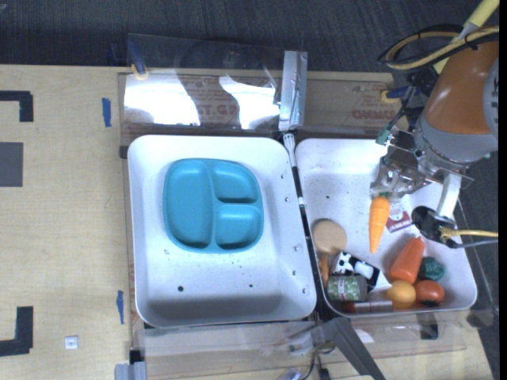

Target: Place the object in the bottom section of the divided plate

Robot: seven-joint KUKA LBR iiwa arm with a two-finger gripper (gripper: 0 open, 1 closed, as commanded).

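Carrot pinched at its top by gripper, well right of blue divided plate; carrying and placing left.

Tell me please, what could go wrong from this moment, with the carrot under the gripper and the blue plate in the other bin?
1. The carrot hangs point-down below the gripper; the hold looks to be at its top end only, so it may slip out or swing during the move.
2. The divided plate lies in the left bin, so the carrot must cross the bin walls and could catch there.
3. The plate's sections are small; a tilted carrot may land across a divider.
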